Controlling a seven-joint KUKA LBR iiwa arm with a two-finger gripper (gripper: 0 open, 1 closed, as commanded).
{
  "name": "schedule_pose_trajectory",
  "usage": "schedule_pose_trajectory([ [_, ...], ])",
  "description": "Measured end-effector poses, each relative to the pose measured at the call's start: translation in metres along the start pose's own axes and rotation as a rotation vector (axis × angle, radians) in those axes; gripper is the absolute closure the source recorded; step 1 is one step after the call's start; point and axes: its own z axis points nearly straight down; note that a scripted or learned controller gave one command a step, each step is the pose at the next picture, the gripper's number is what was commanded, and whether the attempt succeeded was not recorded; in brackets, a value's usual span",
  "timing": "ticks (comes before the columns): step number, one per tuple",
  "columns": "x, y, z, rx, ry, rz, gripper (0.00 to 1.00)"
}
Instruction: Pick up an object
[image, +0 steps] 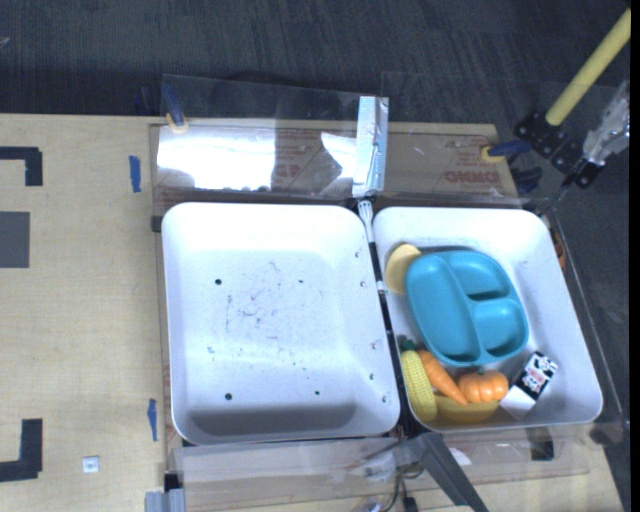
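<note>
In right bin (560, 262): blue divided tray (467, 304), carrot (438, 375), corn (416, 385), crowded. Risk: fingers snag neighbours, slip. Gripper state: cannot tell.

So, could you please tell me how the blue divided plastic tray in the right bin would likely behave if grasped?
The blue divided plastic tray looks moulded, so probably stiff and light. It sits tilted, resting on a yellow round piece and an orange carrot-shaped toy, so a push may rock or slide it. Its smooth, wide body could slip; the rim seems the likeliest hold.
</note>
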Motion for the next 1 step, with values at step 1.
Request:
schedule_pose_trajectory([
  [1,0.0017,0.0002,0.0190,-0.001,0.008,-0.082,1.00],
])
